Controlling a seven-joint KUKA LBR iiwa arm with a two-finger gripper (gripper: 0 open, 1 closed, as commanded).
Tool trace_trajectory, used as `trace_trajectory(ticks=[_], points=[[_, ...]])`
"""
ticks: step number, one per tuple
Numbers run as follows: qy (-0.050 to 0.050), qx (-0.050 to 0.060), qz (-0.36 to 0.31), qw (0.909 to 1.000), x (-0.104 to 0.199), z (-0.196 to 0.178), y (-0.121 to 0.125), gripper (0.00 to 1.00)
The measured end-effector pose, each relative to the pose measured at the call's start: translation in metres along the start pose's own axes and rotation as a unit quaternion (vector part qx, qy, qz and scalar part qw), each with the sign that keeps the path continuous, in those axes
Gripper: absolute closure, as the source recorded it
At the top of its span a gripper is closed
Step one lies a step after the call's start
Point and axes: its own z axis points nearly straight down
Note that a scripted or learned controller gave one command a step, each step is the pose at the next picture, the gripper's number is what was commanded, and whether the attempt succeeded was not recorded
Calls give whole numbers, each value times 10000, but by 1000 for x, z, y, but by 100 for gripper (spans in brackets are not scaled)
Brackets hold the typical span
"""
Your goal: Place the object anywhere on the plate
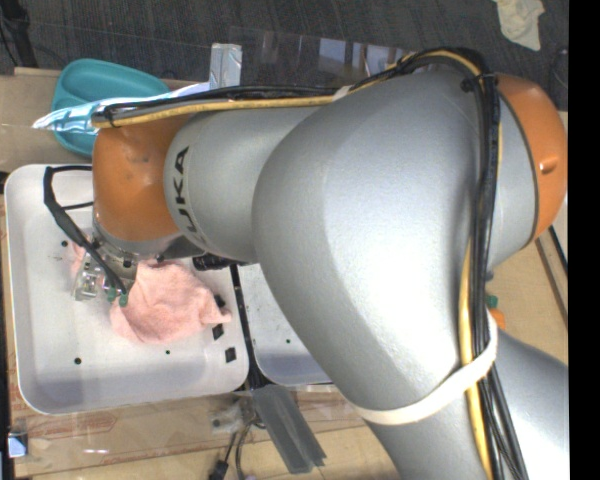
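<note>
The grey arm (380,238) reaches in from 3 o'clock and fills most of the scene, its orange band (130,183) lying over the far part of the left bin (30,368). Below the band the gripper (100,280) hangs low in that bin, at about 9 o'clock of the whole view; its metal parts show against the bin floor, but whether it is released or clenched cannot be told from here. A black cable (65,218) loops from the band down toward the gripper.

A pink cloth (165,308) lies crumpled on the floor of the left bin, just at the gripper's 4 o'clock side, its near edge touching or passing under the gripper; the exact contact is hidden. A smaller pink patch shows at the gripper's 10 o'clock side. Small dark marks sit on the bin floor near the cloth's 3 o'clock edge.

The right bin (280,363) shows as a narrow strip beside the divider, the rest covered by the arm.

Outside the bins, a teal bowl-like thing (90,93) rests at 11 o'clock beyond the left bin, and a pale crumpled rag (515,13) lies on the dark floor at 1 o'clock
</note>
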Motion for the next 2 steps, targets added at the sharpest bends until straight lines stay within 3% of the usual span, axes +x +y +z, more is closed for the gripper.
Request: trace_trajectory(ticks=[1,2], points=[[1,1,-1211,9926,27,-72,-86,100],[-14,-6,-1953,9807,90,-87,0,100]])
